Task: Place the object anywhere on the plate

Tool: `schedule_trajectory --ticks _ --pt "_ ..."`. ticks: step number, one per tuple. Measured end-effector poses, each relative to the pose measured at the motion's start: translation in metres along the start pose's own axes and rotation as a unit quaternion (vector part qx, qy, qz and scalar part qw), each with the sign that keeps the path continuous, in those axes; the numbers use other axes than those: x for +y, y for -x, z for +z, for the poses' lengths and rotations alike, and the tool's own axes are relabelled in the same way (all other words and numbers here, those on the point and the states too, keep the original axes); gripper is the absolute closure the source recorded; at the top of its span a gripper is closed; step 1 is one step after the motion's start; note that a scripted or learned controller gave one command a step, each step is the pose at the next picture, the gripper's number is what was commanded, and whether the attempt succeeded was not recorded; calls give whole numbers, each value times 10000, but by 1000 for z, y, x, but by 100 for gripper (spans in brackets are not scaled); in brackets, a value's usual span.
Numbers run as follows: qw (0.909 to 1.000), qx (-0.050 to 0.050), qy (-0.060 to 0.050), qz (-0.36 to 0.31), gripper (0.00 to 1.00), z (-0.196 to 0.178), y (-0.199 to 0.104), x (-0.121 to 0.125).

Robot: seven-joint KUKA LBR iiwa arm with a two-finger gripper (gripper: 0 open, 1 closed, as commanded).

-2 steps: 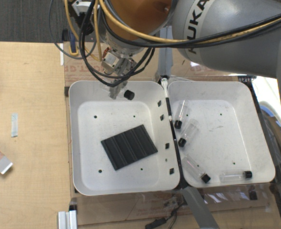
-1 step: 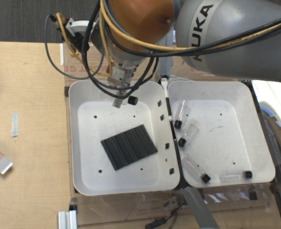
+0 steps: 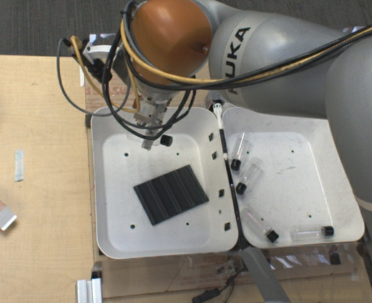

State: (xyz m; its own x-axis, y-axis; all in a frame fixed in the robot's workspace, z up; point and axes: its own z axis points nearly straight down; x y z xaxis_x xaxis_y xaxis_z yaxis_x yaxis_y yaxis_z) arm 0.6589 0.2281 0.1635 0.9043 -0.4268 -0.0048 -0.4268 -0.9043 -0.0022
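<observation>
Grey arm (image 3: pixel 280 49) lettered KUKA; orange band (image 3: pixel 172 33); looping cables (image 3: pixel 119 55) (black and yellow).

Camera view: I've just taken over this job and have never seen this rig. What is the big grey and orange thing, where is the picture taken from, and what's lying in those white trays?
One camera looks down at a slant on a bench. The grey shape with the orange band is a robot arm reaching in from the right. Its hand hangs over the far end of the left bin; I cannot tell whether it holds anything. A dark ribbed plate lies flat in that bin, with a small black piece near the hand. The right bin holds several clear tubes with black caps.
</observation>
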Motion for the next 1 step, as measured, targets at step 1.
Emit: schedule_trajectory --ticks 1 --pt "9932 4 5 -1161 100 -22 27 16"
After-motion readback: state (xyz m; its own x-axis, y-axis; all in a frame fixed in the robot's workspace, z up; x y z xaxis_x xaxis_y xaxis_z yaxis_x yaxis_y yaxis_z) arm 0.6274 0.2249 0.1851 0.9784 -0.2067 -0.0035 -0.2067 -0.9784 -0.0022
